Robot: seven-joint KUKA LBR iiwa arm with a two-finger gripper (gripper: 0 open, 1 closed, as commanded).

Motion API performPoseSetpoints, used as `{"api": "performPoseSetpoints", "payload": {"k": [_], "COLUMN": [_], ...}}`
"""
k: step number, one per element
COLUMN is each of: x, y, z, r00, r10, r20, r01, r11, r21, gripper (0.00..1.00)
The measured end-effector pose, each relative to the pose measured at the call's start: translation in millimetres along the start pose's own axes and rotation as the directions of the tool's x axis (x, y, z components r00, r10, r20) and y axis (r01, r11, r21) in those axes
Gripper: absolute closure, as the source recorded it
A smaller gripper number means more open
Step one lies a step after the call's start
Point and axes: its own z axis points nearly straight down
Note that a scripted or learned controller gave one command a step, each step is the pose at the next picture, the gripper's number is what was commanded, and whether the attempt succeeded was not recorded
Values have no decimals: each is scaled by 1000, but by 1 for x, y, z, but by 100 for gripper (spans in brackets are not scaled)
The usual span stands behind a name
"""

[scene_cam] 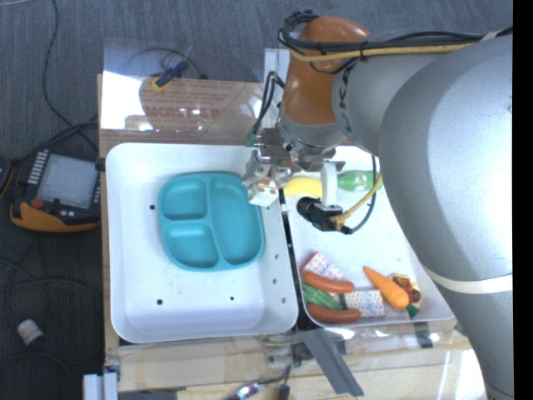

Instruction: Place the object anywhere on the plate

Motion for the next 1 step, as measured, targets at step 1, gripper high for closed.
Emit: {"api": "performPoseSetpoints", "payload": {"k": [1], "x": [0], "y": [0], "z": [0], "r00": [1000], "r10": [0], "r20": [0], "r01": [0], "r11": [1000], "r21": [0], "gripper": [0]}}
